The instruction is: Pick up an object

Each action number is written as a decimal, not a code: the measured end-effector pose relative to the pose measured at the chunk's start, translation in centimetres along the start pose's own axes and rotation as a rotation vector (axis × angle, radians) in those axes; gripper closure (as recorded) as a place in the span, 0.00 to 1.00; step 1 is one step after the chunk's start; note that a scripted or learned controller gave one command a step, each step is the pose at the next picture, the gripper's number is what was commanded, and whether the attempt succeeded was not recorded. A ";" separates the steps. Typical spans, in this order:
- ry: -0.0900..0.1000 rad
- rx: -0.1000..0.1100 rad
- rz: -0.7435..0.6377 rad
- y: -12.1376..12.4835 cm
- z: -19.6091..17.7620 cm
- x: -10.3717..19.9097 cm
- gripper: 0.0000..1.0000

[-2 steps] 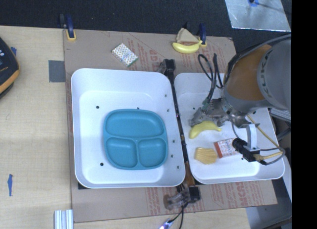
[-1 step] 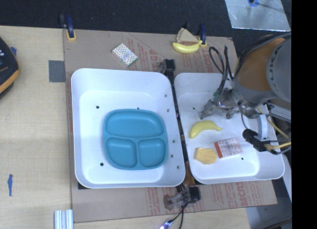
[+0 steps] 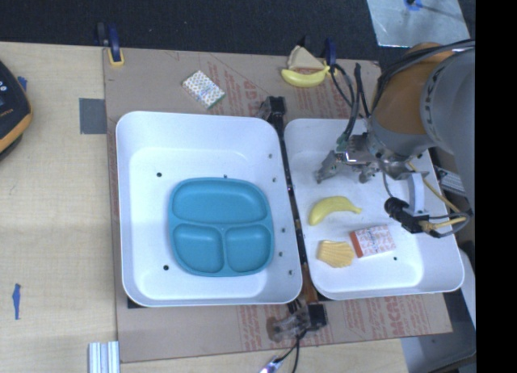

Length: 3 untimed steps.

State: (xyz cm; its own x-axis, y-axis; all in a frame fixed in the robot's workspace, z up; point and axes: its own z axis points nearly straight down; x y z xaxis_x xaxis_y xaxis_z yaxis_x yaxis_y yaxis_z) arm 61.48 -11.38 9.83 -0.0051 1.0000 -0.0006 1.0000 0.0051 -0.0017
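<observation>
The pincer (image 3: 346, 168) hangs low in the right bin (image 3: 436, 278), its fingers spread and gripping nothing, with the yellow banana (image 3: 334, 208) just below at six o'clock and, beyond that, a small red-and-white box (image 3: 372, 240) toward five o'clock.

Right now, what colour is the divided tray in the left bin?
Light blue; the divided tray shows plainly in the camera view.
</observation>
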 end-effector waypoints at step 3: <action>-0.001 -0.001 0.003 0.9 -5.0 -8.5 0.00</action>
State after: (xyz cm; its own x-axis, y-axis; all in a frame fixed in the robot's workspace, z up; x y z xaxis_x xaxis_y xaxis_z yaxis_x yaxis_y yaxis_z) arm 62.42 -19.92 14.83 -0.0022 1.0000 -0.0012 1.0000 0.0022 -0.0006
